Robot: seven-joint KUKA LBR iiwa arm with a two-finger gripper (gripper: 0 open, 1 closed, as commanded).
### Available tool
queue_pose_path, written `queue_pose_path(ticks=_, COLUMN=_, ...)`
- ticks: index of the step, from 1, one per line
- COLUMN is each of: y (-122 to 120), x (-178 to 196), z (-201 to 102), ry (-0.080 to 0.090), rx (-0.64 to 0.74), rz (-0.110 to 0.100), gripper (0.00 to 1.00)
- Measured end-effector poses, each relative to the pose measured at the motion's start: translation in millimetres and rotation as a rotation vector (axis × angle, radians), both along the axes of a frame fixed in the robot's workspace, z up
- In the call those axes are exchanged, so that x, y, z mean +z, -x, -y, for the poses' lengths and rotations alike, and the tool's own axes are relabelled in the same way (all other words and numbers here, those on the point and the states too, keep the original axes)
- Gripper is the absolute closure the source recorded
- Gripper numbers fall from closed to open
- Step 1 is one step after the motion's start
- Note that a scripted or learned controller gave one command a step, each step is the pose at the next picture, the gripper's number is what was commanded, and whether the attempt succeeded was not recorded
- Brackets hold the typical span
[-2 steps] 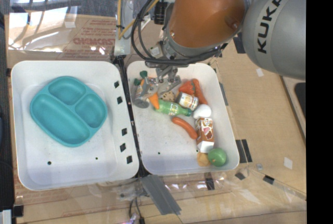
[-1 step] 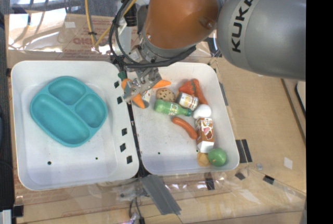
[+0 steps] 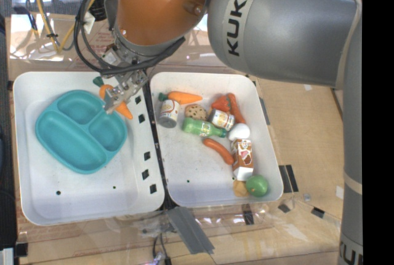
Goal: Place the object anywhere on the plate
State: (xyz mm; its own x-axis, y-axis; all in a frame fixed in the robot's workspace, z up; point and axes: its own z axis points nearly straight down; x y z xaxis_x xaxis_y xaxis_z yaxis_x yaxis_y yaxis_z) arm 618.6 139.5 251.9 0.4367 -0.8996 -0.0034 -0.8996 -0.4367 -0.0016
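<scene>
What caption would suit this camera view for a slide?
KUKA arm's gripper holds a toy carrot over the edge of the teal plate in the left bin.

Left bin [image 3: 37, 196]: bare floor at 6 o'clock and 9 o'clock of teal plate [image 3: 80, 131], open for descent. Plate compartments free. At plate's 1 o'clock, gripper [image 3: 118, 98] with orange carrot [image 3: 123, 109] crowds rim; arm [image 3: 160, 2] overhangs bin's 12 o'clock edge. Divider between bins [image 3: 152, 141] blocks sideways pass. Right bin [image 3: 184, 187]: clutter packed from 12 to 4 o'clock — can [image 3: 168, 114], green bottle [image 3: 203, 128], carton [image 3: 244, 159], lime [image 3: 257, 185]; 7 o'clock corner bare.
</scene>
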Motion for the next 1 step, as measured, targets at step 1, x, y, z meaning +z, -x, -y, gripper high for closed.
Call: queue_pose_path(ticks=1, y=-0.4, x=-0.5, z=2.6, ry=0.002, rx=-0.004, rz=-0.001, gripper=0.0)
